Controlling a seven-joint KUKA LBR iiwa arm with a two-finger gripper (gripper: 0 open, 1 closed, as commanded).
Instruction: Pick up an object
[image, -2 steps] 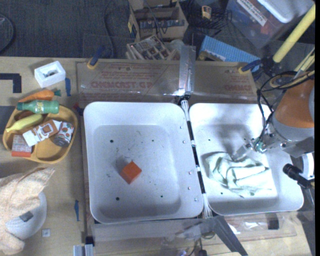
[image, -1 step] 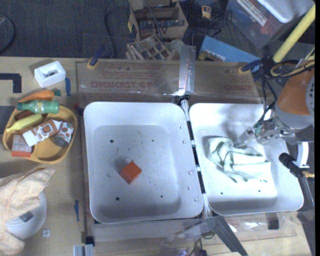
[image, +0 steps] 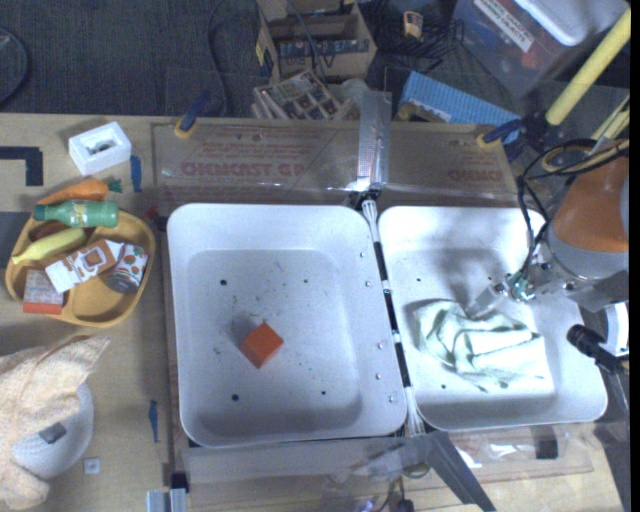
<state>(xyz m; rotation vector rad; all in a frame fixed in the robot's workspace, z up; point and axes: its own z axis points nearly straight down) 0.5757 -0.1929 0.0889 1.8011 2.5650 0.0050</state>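
Note:
An orange cube (image: 262, 343) lies in the left bin (image: 200, 250), a little left of its middle. A crumpled white cloth with green stripes (image: 482, 342) lies in the right bin (image: 440, 235), toward the front. My gripper (image: 497, 294) reaches in from the right and hangs low over the cloth's upper edge. Its tip sits right at the fabric, and contact is too blurred to judge. The grey arm with its orange band (image: 598, 218) stands over the right rim of that bin.
A yellow bowl (image: 120, 310) with toy food sits left of the bins, with a beige cloth (image: 45, 400) below it. A clear plastic panel (image: 270, 165) stands behind the bins. Cables (image: 560, 160) hang near the arm at the right.

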